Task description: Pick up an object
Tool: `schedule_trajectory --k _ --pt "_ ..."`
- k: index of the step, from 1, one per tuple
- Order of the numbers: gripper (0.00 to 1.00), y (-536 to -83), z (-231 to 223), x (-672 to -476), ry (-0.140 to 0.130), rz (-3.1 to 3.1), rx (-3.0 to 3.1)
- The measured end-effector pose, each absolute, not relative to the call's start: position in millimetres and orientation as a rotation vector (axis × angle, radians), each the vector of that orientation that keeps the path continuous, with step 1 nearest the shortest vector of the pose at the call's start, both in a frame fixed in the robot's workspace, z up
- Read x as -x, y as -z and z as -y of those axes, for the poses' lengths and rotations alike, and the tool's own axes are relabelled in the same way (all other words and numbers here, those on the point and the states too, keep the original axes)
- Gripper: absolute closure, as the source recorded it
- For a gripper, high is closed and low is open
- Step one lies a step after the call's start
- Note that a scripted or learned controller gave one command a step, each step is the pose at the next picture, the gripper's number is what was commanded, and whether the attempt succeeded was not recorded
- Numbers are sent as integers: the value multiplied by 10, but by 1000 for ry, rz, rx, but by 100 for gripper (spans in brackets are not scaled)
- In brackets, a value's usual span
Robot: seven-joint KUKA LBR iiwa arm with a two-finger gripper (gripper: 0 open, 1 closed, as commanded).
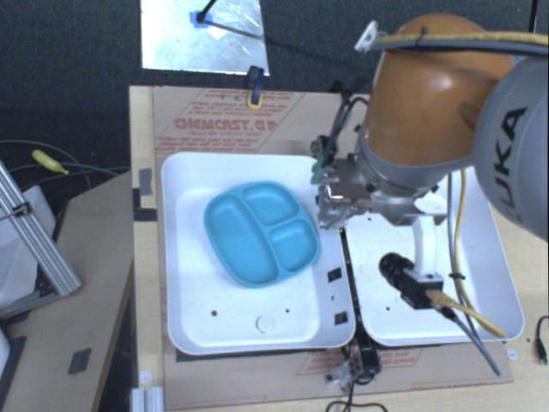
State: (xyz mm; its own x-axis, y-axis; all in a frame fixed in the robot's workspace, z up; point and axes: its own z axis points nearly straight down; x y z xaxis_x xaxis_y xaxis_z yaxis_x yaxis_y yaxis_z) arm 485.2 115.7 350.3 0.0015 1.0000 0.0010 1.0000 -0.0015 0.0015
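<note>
Blue divided plate (260, 232) lies in the left bin (193, 316), centre-left of frame. Gripper (330, 197) hangs at the plate's right edge, over the bins' shared wall; whether it's spread or pressed together, I cannot tell.

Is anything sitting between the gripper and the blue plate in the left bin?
Nothing visible. The gripper sits at the blue plate's right edge, over the left bin, with no other object between them.
</note>
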Motion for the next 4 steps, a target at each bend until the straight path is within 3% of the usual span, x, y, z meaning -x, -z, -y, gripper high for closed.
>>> schedule_trajectory --k 1,2,3,4 --pt "0 -3489 -1176 -4867 -2 -2223 -2219" --pt "100 -3599 -1178 -4874 -6 -2226 -2215" --pt "0 -3596 -1178 -4874 -6 -2226 -2215" --pt "0 -4231 -1741 -5044 -16 -2229 -2209"
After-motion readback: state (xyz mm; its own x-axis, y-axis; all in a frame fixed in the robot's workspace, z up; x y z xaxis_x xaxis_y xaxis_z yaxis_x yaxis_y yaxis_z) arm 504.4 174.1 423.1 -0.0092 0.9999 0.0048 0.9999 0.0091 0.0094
